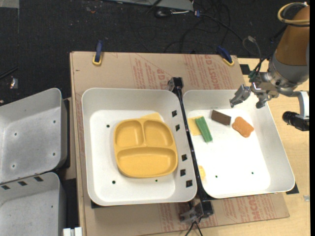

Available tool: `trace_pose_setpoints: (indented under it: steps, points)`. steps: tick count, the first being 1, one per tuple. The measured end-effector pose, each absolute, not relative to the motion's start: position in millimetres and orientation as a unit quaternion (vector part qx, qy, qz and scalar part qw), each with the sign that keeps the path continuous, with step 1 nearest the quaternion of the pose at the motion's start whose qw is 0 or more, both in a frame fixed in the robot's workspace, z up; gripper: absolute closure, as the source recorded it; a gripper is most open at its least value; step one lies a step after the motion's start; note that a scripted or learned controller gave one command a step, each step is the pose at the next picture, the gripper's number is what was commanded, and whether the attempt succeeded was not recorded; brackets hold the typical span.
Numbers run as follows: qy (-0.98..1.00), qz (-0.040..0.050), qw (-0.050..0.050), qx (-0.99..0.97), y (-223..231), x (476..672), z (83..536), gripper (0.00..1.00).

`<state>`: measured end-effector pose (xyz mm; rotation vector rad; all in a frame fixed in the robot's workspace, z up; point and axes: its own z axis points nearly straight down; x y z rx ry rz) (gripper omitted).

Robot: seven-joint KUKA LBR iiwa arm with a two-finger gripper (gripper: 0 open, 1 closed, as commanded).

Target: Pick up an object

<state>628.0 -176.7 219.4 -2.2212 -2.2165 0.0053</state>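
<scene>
Claw (251, 96): fingers spread, gripping nothing, poised over the right bin's (256, 178) far edge.
Sponge (242, 126): orange, just below the claw, nearest target.
Block (221, 117): brown, down and left of the claw, close beside the sponge.
Bar (204, 129): green, further left.
Tray (145, 147): yellow, far left, in the other bin.
Advice: centre over the sponge, descend straight, avoid nudging the block.
</scene>
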Motion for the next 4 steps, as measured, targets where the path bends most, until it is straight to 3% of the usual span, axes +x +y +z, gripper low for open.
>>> trace_pose_setpoints:
  steps: [2, 3, 4]
  points:
    - [-0.707, 0.0010, 0.001, -0.707, -186, 621.7, 102, 0.00]
    - [-0.707, -0.0004, -0.001, -0.707, -186, 623.1, 116, 1.00]
    - [-0.708, -0.0015, -0.003, -0.706, -185, 625.8, 159, 1.00]
